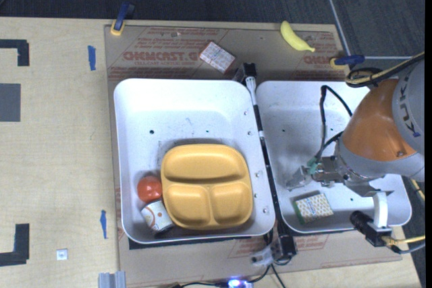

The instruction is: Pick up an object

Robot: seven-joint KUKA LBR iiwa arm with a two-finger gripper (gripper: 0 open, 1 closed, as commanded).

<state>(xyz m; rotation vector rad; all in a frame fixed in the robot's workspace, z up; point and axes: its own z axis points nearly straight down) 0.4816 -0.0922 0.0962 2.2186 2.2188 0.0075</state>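
My gripper (302, 177) reaches down into the right bin (290, 111) from the grey and orange arm (378, 135) on the right. It hovers over bare bin floor, just behind and left of a small green-speckled sponge block (314, 206) lying near the bin's front wall. Nothing shows in its grasp. The left bin (169, 101) holds a yellow compartment tray (204, 184), a red-orange ball (149, 188) and a small white and orange can (156, 215) at the tray's left side.
A yellow banana (295, 37) and a small patterned box (217, 56) lie on the cardboard behind the bins. Blue clamps (122, 17) hold the cardboard's corners. Black cable runs along the divider between the bins and under the arm.
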